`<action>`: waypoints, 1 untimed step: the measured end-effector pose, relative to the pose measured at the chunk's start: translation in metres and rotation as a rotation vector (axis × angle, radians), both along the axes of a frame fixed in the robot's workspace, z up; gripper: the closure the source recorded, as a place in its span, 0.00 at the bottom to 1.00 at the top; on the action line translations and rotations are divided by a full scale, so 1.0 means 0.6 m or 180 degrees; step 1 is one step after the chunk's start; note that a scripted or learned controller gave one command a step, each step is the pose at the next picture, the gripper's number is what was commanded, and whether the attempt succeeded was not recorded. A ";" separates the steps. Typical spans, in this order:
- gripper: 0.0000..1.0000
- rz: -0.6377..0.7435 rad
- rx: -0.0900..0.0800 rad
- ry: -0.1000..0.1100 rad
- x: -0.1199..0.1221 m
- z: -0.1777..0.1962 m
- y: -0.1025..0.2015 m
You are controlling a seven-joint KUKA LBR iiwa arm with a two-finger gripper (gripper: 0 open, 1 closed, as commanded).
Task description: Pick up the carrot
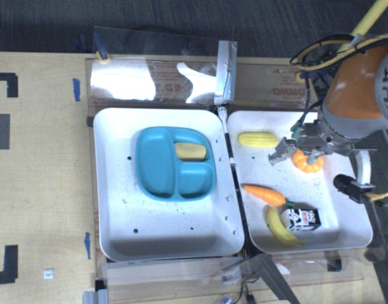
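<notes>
The carrot [264, 194] is orange and tapered. It lies on its side near the middle of the right bin [352, 233], pointing left toward the divider. My gripper [295, 155] hangs over the bin's upper right, up and to the right of the carrot and well apart from it. It is open, with one grey finger [278, 155] reaching left. A small round orange object [309, 163] sits just under the gripper, partly hidden by it.
In the right bin, a yellow oblong item [258, 139] lies at the top left, and a banana [278, 227] and a black-and-white carton [302, 218] lie just below the carrot. The left bin [111, 189] holds a blue divided plate [162, 166] with a yellow piece [190, 151].
</notes>
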State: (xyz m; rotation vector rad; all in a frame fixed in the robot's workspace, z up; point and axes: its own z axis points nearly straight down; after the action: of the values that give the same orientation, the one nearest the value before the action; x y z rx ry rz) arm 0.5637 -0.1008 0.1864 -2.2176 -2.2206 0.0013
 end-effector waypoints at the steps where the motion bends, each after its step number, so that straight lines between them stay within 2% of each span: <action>1: 0.00 0.1299 -0.0005 -0.0024 -0.138 -0.165 -0.014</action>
State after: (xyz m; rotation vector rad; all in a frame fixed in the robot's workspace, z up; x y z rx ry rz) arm 0.4807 -0.1091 0.0874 -1.7253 -2.6293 -0.0039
